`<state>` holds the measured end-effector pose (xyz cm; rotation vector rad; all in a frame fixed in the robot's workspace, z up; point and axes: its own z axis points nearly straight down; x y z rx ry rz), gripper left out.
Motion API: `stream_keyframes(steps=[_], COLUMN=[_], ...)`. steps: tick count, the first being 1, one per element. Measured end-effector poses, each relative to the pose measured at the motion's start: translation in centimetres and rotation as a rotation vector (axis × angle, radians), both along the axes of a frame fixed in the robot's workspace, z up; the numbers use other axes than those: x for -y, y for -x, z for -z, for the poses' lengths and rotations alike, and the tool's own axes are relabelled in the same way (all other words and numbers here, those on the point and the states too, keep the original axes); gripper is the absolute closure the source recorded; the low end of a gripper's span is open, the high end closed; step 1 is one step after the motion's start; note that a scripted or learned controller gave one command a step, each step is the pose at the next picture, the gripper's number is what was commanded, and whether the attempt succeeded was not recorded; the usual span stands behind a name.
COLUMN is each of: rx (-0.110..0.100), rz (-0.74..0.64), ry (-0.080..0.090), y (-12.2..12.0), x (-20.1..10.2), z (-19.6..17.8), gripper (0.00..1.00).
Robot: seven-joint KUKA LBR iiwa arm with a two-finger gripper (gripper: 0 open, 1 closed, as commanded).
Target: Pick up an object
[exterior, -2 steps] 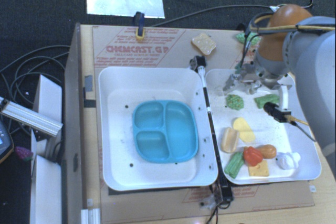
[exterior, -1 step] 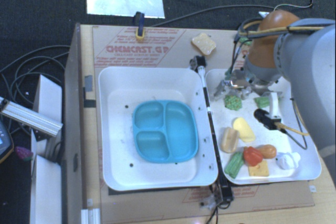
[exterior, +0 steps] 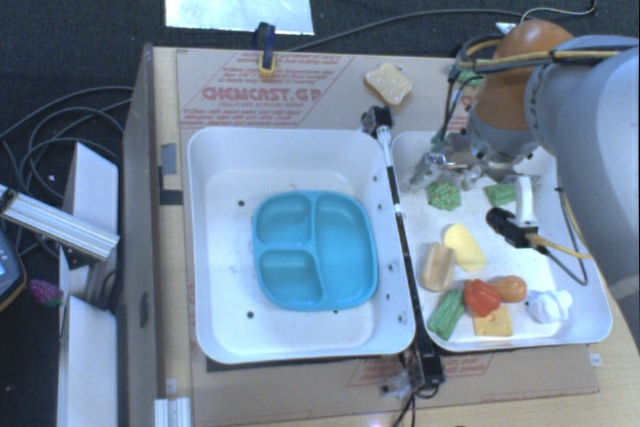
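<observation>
You see right bin (exterior: pixel 598 320) as landmark. At its near edge: cheese wedge (exterior: pixel 492 322), green pickle (exterior: pixel 447 312), red pepper (exterior: pixel 481 295), white piece (exterior: pixel 545 306). Mid-bin: yellow lemon (exterior: pixel 463 246), pale bread piece (exterior: pixel 438 266). Far end: broccoli (exterior: pixel 445 195), gripper (exterior: pixel 452 165) low just above it; grip state — cannot tell. Left of bin: blue divided tray (exterior: pixel 313 250).

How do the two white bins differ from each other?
The left bin holds one thing, a blue divided tray; the right bin holds many small toy foods, such as a red pepper and green broccoli. The arm's gripper hangs over the right bin, not the left. Both are shallow, white and sit side by side.
</observation>
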<state>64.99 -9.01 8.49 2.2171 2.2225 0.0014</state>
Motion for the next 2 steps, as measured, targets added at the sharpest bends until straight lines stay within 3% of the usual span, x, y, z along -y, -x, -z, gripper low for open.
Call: stream_keyframes(steps=[1,2], rx=[0.001,0.0], rz=[-0.001,-0.003], ry=[0.0,-0.001], y=[-1.9,-0.3], x=[1.7,-0.6], z=[0.0,0.0], gripper=[0.0,0.0])
